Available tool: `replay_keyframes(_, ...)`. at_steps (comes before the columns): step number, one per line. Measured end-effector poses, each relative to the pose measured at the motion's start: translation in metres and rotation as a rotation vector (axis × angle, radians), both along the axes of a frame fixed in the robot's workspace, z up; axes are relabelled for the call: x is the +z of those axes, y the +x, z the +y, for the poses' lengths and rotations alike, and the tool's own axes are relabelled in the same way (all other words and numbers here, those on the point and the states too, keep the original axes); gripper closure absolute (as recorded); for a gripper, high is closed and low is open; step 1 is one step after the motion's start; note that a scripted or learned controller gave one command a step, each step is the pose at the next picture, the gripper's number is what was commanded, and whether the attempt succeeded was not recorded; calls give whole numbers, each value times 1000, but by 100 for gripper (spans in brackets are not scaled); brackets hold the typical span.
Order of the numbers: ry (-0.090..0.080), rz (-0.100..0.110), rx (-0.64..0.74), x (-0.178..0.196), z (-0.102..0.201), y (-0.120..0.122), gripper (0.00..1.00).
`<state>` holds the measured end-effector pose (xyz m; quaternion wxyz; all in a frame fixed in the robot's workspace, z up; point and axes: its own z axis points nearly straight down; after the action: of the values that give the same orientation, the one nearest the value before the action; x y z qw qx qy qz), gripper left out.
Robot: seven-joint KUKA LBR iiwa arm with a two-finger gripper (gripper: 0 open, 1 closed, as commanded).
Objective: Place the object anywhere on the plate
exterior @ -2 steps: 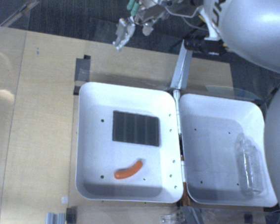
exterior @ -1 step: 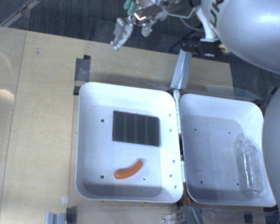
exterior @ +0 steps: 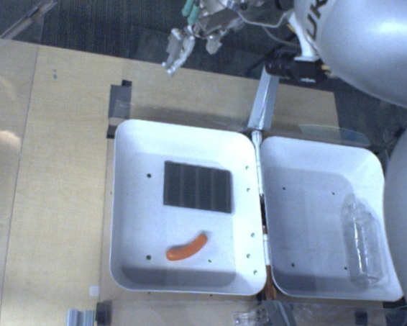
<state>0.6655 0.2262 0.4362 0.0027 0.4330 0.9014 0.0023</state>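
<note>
End effector [exterior: 193, 45] | fingers apparently parted, nothing between | above bench, beyond left bin [exterior: 125, 186]

A small orange sausage-shaped object [exterior: 187, 247], slightly curved, is seen lying flat in the left white bin [exterior: 125, 186], near its front edge. A dark grey rectangular ridged plate [exterior: 197, 187] is set flat just behind it, apart.
</note>
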Motion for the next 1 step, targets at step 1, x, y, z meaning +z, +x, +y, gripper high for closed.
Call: replay_keyframes(1,2,4,-262,-48,0,-45,0)
